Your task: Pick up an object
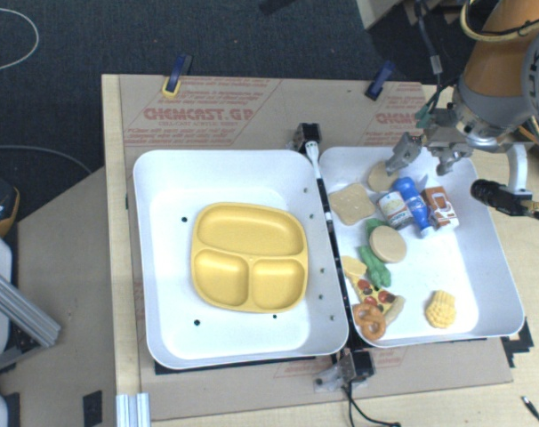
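My gripper (425, 157) hangs over the far part of the right bin (487, 269), fingers spread and open with nothing between them. Just below it lie a blue and white bottle (410, 203) and a red and white carton (439, 207). A small tan round piece (379, 177) sits by the left fingertip. A tan toast slice (350, 203), a round cracker on green leaves (387, 245), a pizza slice (374, 311) and a yellow corn piece (440, 309) lie nearer the front.
The left bin (158, 238) holds a yellow divided plate (248, 256). Blue clamps (174, 76) (379, 80) grip the board's far edge. Bare bin floor lies at the right bin's right side.
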